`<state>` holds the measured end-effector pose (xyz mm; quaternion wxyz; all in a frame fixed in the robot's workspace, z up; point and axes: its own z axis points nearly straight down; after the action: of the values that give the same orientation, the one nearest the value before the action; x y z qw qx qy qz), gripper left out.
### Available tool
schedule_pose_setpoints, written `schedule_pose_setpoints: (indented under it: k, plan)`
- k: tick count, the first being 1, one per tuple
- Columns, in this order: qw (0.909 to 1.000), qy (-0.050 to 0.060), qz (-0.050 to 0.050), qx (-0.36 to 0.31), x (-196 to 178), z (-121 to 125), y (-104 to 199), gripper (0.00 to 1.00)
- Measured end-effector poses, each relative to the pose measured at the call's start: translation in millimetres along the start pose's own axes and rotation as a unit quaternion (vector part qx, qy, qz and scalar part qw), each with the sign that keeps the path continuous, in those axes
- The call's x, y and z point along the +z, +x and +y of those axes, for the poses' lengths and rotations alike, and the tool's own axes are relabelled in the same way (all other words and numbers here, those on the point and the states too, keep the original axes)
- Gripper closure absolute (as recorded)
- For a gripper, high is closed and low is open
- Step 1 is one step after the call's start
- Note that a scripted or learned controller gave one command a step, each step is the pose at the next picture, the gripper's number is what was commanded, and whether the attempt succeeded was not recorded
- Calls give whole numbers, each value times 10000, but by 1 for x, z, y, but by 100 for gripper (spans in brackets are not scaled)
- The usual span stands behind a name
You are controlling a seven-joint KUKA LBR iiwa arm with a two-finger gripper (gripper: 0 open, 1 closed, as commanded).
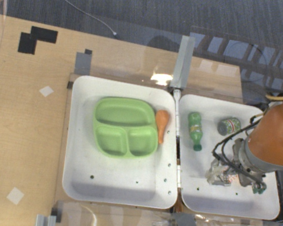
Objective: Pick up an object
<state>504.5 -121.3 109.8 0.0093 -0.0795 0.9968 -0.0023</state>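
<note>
The gripper (222, 177) hangs low in the right bin (270, 210); whether it is spread or pinching cannot be told. A green bottle (194, 130) and a can (229, 126) lie just beyond it. Judged best: centre over one object before closing. The arm's bulk hides what lies beneath.

We read this as a robotics lab, not a home or shop. A pale wood bench (16, 132) carries two shallow white bins, the left bin (73, 141) and the right bin (193, 192), w/ grey metal brackets (183, 63) clamped at 12 o'clock. Black tape marks (37, 38) sit at 10 o'clock. A thin cable (68, 2) trails over grey carpet (158, 6) at 11 o'clock. The KUKA arm (279, 134) reaches in at 3 o'clock, w/ clear guard panels along the bench edges.
</note>
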Motion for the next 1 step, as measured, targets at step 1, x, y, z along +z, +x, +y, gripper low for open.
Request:
schedule_pose_setpoints:
  k: [1]
  plan:
    - [9851,-20,33,1717,-78,64,-23,100]
